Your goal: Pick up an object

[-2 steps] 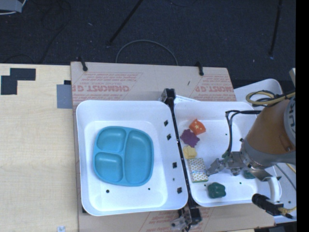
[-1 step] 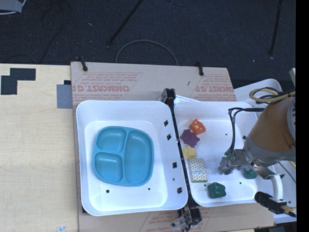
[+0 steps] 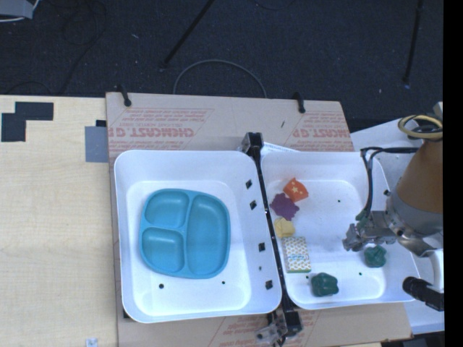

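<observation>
My gripper (image 3: 364,238) hangs low over the right side of the right bin (image 3: 340,183), reaching in from the right. A small teal object (image 3: 375,256) lies right beside it, just below and to its right; whether they touch I cannot tell. In the same bin lie a dark green lump (image 3: 325,284) near the front wall, a white patterned box (image 3: 296,254), a yellow piece (image 3: 283,228), a purple piece (image 3: 284,207) and an orange piece (image 3: 295,189), all to the left of the gripper.
The left bin (image 3: 130,176) holds a blue divided plate (image 3: 186,233). A black divider (image 3: 263,223) runs between the two bins. Cardboard lies under both bins, and a wooden bench top extends to the left.
</observation>
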`<state>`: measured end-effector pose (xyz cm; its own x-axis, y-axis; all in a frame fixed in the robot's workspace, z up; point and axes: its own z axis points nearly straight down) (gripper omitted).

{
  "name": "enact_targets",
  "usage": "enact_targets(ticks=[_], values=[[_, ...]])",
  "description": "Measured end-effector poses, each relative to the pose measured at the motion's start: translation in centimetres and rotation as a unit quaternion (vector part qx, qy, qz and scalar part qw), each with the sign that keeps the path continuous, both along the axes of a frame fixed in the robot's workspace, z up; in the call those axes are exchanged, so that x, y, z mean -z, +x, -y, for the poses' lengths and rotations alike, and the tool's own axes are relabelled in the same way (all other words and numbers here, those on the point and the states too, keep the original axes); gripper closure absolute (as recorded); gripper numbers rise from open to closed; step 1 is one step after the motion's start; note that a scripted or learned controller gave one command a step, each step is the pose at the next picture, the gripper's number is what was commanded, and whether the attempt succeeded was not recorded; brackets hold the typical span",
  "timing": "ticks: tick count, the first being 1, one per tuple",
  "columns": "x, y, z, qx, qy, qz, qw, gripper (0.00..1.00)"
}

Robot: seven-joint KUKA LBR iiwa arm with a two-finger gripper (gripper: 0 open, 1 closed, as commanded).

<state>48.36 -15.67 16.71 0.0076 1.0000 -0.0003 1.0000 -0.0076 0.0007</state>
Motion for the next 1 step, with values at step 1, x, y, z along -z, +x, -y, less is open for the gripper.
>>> enact_targets(ticks=[1], values=[[-4.71,-0.43,0.88,0.0,-0.0002,0.001,1.0,1.0]])
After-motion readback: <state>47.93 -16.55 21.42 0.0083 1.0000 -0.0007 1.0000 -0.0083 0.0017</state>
